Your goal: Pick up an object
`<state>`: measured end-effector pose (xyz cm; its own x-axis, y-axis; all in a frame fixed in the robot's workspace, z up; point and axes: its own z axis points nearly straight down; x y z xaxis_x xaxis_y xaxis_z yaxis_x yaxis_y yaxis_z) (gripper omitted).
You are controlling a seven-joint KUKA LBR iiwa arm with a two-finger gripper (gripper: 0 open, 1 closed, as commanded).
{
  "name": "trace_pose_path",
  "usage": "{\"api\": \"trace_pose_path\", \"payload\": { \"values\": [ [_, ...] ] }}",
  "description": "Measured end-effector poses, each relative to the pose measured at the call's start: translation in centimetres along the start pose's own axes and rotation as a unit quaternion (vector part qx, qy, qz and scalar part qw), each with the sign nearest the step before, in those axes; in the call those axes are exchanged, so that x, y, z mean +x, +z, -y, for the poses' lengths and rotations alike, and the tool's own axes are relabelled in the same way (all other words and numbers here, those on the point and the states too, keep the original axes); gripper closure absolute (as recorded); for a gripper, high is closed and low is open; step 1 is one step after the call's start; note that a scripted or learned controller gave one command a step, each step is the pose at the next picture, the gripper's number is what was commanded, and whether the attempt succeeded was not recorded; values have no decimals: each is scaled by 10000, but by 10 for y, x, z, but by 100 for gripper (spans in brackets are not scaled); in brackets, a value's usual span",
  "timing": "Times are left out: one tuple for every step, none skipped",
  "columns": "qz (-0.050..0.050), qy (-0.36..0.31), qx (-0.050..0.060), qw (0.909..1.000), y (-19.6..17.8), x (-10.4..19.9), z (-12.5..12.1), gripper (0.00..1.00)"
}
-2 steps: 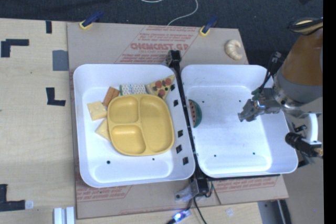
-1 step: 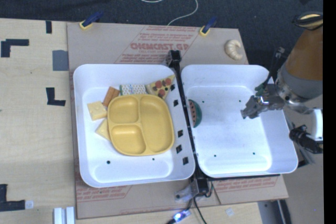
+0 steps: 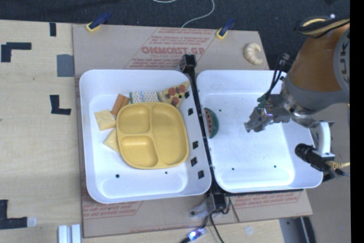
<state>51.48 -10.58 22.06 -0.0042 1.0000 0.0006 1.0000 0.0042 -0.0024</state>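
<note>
My gripper [image 3: 255,122] hangs over the middle right of the right bin [image 3: 250,173], pointing left. Its fingertips are dark and small; nothing shows between them. A round green and red object [image 3: 212,122], like a watermelon slice, lies against the right bin's left wall, well to the left of the gripper. In the left bin [image 3: 96,179] a yellow divided plate [image 3: 152,135] lies on top of several flat food pieces: an orange-brown cracker [image 3: 120,103], a pale square cracker [image 3: 104,120], a pizza-like slice [image 3: 175,92].
A pale shell-shaped object [image 3: 255,53] sits on the cardboard outside the bins, at the back right. A black divider [image 3: 196,116] runs between the two bins. A white cable [image 3: 182,0] curls behind on the dark floor.
</note>
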Motion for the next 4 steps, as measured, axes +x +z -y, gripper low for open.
{"api": "trace_pose_path", "payload": {
  "values": [
    [-7,-15,1,10000,-6,61,3,100],
    [5,16,7,10000,7,64,-6,100],
    [1,8,-5,10000,-2,74,-13,100],
    [7,20,7,10000,5,73,-3,100]
  ]
}}
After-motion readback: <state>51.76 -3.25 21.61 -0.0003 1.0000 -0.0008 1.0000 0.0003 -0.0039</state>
